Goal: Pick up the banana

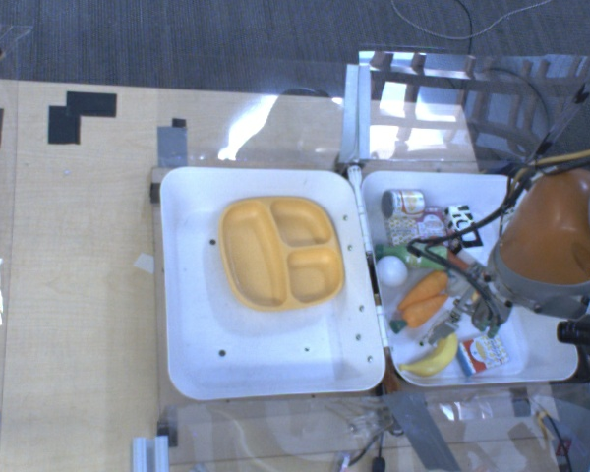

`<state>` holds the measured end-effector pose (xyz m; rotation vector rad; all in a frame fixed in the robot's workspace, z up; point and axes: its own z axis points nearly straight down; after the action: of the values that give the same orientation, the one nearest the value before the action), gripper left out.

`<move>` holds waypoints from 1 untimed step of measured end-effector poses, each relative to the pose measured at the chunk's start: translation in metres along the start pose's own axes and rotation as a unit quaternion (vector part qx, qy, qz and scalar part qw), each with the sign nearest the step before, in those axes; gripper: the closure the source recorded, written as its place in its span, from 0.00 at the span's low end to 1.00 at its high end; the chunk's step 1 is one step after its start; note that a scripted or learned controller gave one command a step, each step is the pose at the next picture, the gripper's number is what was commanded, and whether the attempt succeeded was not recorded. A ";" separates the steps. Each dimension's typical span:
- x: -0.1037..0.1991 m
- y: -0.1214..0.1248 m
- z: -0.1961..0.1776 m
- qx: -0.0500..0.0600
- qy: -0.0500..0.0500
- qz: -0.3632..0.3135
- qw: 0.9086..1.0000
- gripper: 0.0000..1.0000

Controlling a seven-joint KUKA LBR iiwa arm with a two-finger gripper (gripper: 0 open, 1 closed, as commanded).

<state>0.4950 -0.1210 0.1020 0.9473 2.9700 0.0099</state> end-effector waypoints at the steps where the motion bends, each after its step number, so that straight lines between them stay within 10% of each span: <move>1: -0.010 -0.020 0.012 0.002 0.005 0.030 1.000 0.00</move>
<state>0.4919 -0.1437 0.0897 1.0401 2.9503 0.0096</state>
